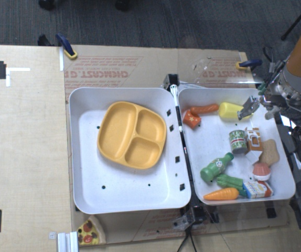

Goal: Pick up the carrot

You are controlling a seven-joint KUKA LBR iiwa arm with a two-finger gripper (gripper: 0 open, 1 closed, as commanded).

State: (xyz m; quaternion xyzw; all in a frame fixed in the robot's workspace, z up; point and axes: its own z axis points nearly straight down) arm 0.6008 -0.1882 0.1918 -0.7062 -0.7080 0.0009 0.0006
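While mirrored cardboard lettering stays unreadable at upper centre, the orange carrot lies lower right; gripper jaws slightly spread, pinching nothing.

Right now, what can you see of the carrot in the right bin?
The carrot is a small orange toy, smooth and plastic-looking, tapering to a point at its left end. It lies flat on its side, roughly level across the view, near the front wall of the right bin. A green toy lies right behind it and a small carton sits at its thick end. The gripper is far off, by the yellow toy.
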